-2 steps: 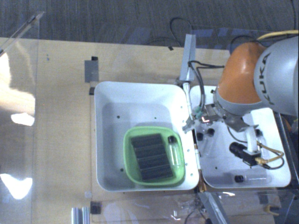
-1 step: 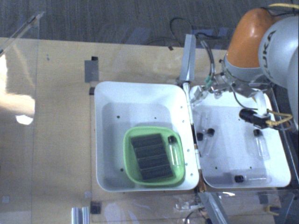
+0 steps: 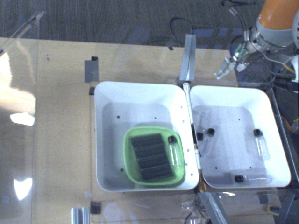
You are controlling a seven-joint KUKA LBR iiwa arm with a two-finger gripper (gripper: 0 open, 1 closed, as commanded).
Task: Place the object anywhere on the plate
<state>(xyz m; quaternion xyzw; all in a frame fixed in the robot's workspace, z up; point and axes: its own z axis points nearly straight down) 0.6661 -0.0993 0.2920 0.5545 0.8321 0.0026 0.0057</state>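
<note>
1. The gripper [image 3: 225,70] hangs at the far right of the camera view. It is beyond the far rim of the right bin [image 3: 275,125], over the bench rather than over either bin. It is too small and blurred to tell whether it is open or shut, and nothing can be seen held in it.
2. Above it, the arm's orange band [image 3: 279,6] sits at the top right corner.
3. The right bin holds three clear vials with dark caps: one near its left wall [image 3: 206,135], one near its right wall [image 3: 259,144] and one along its near edge [image 3: 250,177].
4. The left bin [image 3: 105,139] holds the green plate [image 3: 128,146] in its near right part.
5. A clear vial [image 3: 174,154] lies on the plate by its right rim. Its long axis runs near to far, with the dark cap pointing to the far side.
6. Just beside it on the plate lies a dark ribbed slab [image 3: 150,157]. Its long axis also runs near to far, tilted slightly, and its ribs run crosswise.
</note>
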